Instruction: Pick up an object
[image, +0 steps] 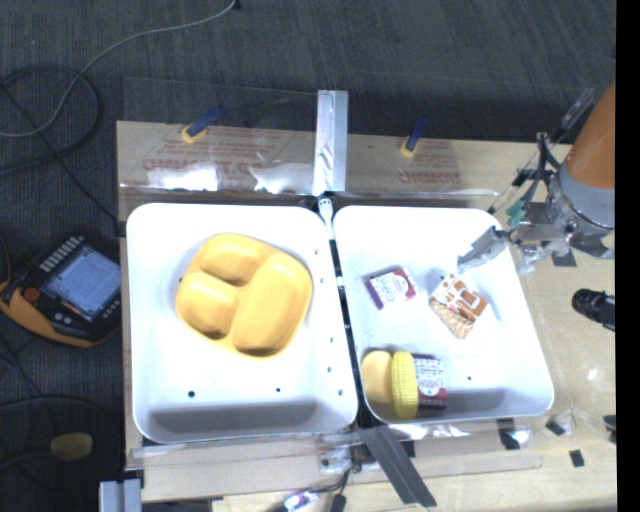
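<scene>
Nearest candidate for the pick: small orange-and-white crinkled snack packet lying flat on floor of right white bin, with a maroon-and-white sachet just left of it and a yellow-capped bottle with red label on its side against the near wall; large yellow moulded plastic bread loaf sits alone in left white bin. Grey two-finger gripper hangs over right bin's far right corner, just above-right of the packet, nothing between its tips; spread of the tips too small to read, cannot tell. Judged: nothing lifted yet, descent, grasp and lift all remain.
</scene>
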